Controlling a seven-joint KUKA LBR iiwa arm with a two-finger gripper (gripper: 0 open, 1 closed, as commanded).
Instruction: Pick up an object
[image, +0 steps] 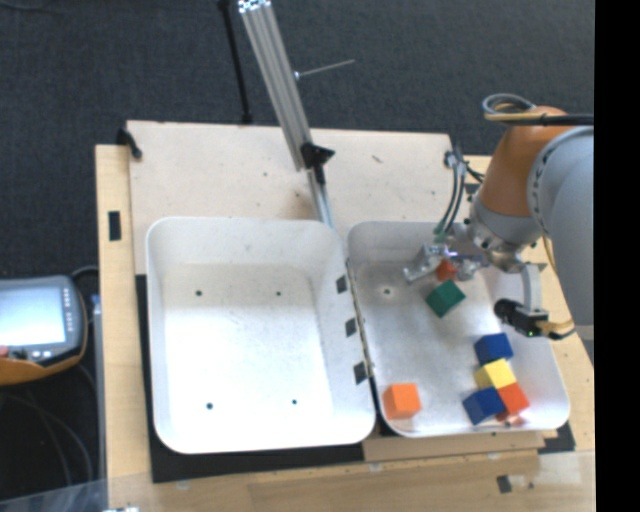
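Near the middle of the right-hand shallow white plastic bin (400, 250), a small green cube (445, 298) sat tilted on one edge, just below the two-finger gripper (432, 264). Whether the gripper touched the green cube or was open or closed could not be told from this slanted overhead view; a small red-orange object (446, 267) showed right at the gripper, and it was unclear whether it was held.

Toward the near right corner of the same bin lay a tight cluster of blocks: a blue cube (493, 348) at the top, a yellow cube (497, 374) touching it just below, a second, darker blue cube (482, 404) at the lower left of the cluster, and a red-orange block (514, 398) at its lower right. Well apart from them, near the bin's front left corner, an orange cube (403, 399) stood alone.

The grey arm with its orange band (515, 165) reached in from the right, above the bin's far right side.

The left-hand shallow white bin (160, 300) sat beside the first, their rims touching along the middle. Both bins rested on a pale wooden worktop (200, 160). A slanted metal rail (275, 70) rose from behind the bins toward the top of the view. At the far left edge, off the worktop, was a grey handheld control pendant with a screen (35, 320).
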